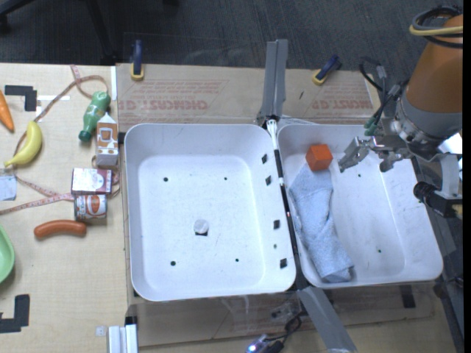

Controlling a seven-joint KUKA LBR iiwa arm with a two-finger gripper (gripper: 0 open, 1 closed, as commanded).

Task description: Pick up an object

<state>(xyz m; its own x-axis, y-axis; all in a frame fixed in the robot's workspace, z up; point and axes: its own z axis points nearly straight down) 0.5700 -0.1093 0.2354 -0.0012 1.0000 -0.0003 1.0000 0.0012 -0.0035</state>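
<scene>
Folded along the left side of the right bin (412, 271), a pale blue cloth (318, 223) runs from the middle of the frame down toward the lower edge, its long axis nearly vertical in the picture with a slight lean to the right. Just above its upper end sits a small orange block (319, 157), touching or nearly touching the cloth. The gripper (368, 153) hangs over the upper part of the same bin, right of the block and at about the same height in the frame; its fingers appear parted with nothing between them. The block therefore lies directly left of the gripper, near but apart, and the cloth lies left and below. The left bin (147, 197) holds one small grey round piece (201, 228), well apart from the gripper. By this layout the block is the nearest candidate for a grasp.
</scene>
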